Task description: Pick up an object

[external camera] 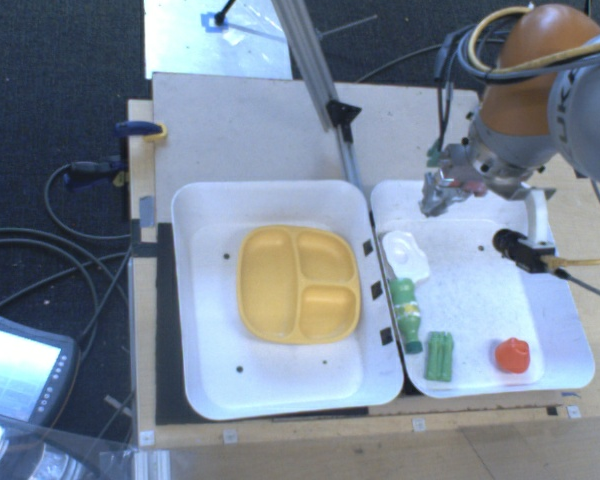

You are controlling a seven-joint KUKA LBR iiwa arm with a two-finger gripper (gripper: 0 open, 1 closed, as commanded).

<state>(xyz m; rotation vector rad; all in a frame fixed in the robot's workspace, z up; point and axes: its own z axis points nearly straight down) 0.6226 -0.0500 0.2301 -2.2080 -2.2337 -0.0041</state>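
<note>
The green bottle (407,315) lies lengthwise along the right bin's (570,318) left wall; gripper (438,196) hovers, finger state unclear.

No words, numbers or brand marks can be read anywhere in the frame. The green bottle (406,313) in the right-hand bin carries a pale label, but its print is too small to make out. The handheld screen (18,366) at the lower left of the frame glows white, with nothing legible on it.
</note>
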